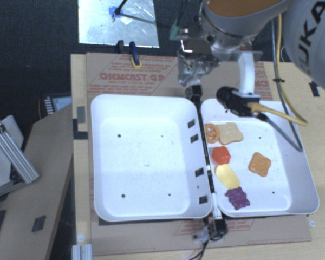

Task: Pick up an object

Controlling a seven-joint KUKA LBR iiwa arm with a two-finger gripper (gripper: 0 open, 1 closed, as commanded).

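The right bin [292, 199] holds several toy foods. A brown pretzel [210, 131] lies next to a pale slice of toast [231, 134] near its back left. Below them sit a red piece [221, 155], a yellow piece [226, 175] and a purple bunch of grapes [238, 197]. An orange cracker [259, 164] lies to the right of these. My gripper [191, 79] hangs high above the back end of the divider between the bins, apart from all the foods. Nothing shows in it.
The left white bin [100, 145] stands beside the right one on a cardboard sheet [131, 76]. A blue and yellow clamp [134, 56] sits at the sheet's back edge. A shiny metal plate [116, 15] lies behind it.
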